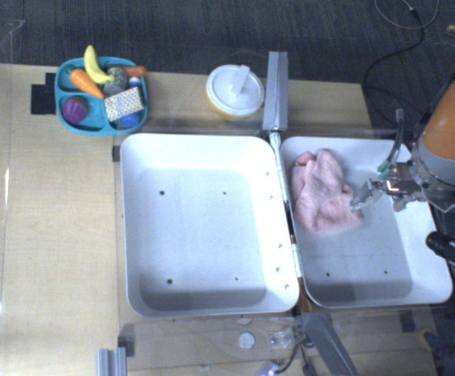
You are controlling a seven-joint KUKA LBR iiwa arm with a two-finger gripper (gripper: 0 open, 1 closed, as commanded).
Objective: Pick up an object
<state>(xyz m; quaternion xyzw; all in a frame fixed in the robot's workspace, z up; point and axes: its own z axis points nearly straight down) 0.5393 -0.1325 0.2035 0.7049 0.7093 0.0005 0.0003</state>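
Camera view: a pink cloth (322, 191) is lying crumpled in the right bin (384, 284), bunched against that bin's left wall and reaching from near its far-left corner to about midway down that side. The rest of the right bin's floor is showing bare white, and the left bin (200, 225) is sitting just beside it across the shared divider. The gripper (366, 197) is hanging low over the right bin, coming in from the right edge, its tip sitting just beside the cloth's right fringe, maybe touching it, though the blur there is making that hard to call. Whether it is clamped or spread I cannot tell; no cloth is showing caught in it. The cloth is looking light, soft and floppy, so it should be draping and stretching when lifted, not slipping like a hard part. The best hold is probably a raised fold or ridge in the thick middle of the heap, pinched from above; the thin right fringe is risking a miss or a pull-out. Nothing fragile here, so a firm squeeze is fine.
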